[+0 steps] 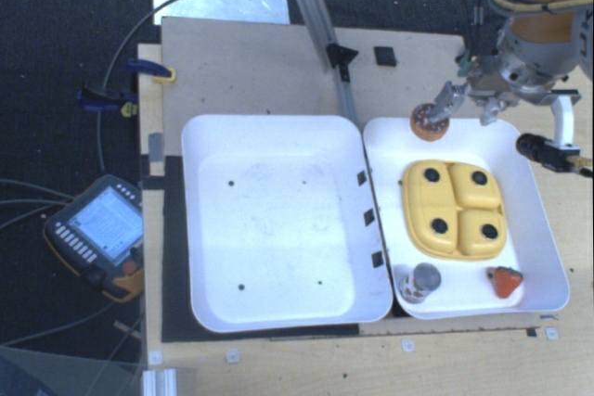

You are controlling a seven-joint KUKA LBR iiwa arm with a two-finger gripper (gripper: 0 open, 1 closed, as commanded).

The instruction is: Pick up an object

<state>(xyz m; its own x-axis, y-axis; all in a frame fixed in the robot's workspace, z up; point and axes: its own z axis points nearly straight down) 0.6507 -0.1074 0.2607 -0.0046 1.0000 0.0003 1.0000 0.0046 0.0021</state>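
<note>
Camera view: claw (469, 104) hangs over far edge of right bin (538, 199), fingers spread apart, nothing between. Small donut-like toy (429, 121) lies just beside left finger, in bin's far corner. Looks light, stiff, maybe smooth; best grip across its outer rim. Yellow tray (454, 209) lies mid-bin.

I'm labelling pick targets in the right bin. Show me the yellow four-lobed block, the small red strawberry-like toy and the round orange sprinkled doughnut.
Yellow four-lobed block (454, 209), camera view, its centre seam.
Small red strawberry-like toy (506, 281), camera view, its body.
Round orange sprinkled doughnut (429, 123), camera view, its top face.
</note>
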